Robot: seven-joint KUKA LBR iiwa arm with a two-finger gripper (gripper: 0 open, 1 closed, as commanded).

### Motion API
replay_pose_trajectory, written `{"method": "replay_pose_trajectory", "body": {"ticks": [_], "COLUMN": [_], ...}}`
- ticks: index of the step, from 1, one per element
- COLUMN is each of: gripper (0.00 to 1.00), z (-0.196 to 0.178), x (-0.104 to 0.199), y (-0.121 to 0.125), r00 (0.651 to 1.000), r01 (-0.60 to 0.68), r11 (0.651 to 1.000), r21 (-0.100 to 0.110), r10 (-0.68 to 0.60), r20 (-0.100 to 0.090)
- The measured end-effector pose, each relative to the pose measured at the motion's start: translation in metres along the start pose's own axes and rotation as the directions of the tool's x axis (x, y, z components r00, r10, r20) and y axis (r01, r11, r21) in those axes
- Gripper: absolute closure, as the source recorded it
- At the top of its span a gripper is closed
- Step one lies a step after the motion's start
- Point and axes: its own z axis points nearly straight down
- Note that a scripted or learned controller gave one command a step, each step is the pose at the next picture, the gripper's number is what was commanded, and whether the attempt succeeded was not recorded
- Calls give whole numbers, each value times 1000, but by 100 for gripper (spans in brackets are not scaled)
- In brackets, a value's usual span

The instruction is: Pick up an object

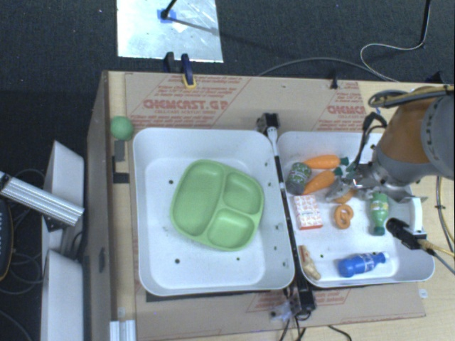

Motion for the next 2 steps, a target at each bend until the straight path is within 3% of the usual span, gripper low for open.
{"method": "replay_pose_trajectory", "body": {"ticks": [1,2], "gripper": [0,100], "z": [2,-9], "x": [29,27], "y": [75,76], "r00": [1000,1000], "r01": [-2,3], "r11": [1000,1000], "r21": [14,11], "r10": [2,-3], "r20": [-4,0]}}
